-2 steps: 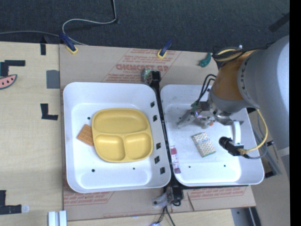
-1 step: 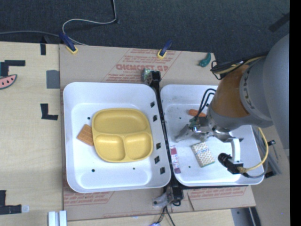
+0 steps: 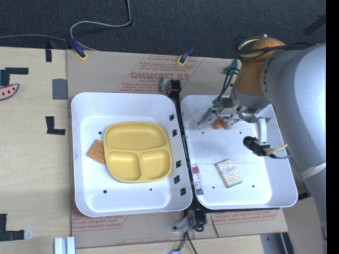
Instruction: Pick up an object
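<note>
Bench scene viewed from above, read left to right. Two shallow white bins sit side by side on a sheet of printed brown cardboard, which is held at its far edge by two blue-and-yellow clips. One left bin holds one yellow divided plate with three compartments, lying flat near the bin's middle; one tan cracker-like square lies tucked against and partly under the plate's left rim. One right bin holds the items nearest the arm: one small patterned box lying flat toward the near side, one small orange object toward the far side, and one small red-and-white label strip along the bin's left wall. One grey arm with an orange band reaches in from the right, and its gripper is lowered over the far part of the right bin. The orange object lies directly at the gripper's tip, touching or just beside it; whether it sits between the fingers cannot be told, nor whether the gripper is spread or pressed together. The patterned box lies well apart from the gripper, nearer the viewer and slightly to the right. One black cable loops across the dark floor beyond the bench.
</note>
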